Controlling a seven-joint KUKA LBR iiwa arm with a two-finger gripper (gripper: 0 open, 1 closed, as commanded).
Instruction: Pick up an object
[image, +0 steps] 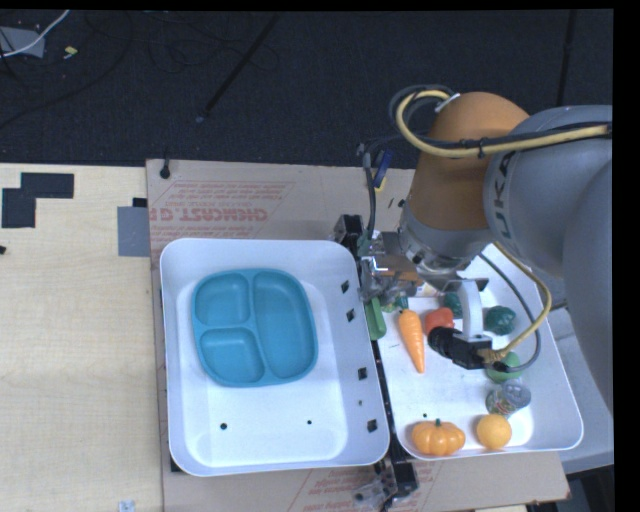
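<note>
My gripper (386, 283) hangs low over the back left part of the right bin (560, 425), under the orange wrist. Just below it lie a slim green piece (375, 319) by the bin's left wall and an orange carrot (411, 339). A red piece (438, 319) rests beside the carrot. A dark green round thing (499, 320) sits further right. Near the front of the bin are a small orange pumpkin (438, 437), a yellow-orange ball (492, 430) and a grey crumpled lump (508, 398). The arm hides the bin's back.
The left bin (190, 420) holds a blue divided plate (253, 327). A raised divider with black clips (372, 400) runs between the two bins. Cardboard lies under both bins. The arm's bulk covers the right side.
</note>
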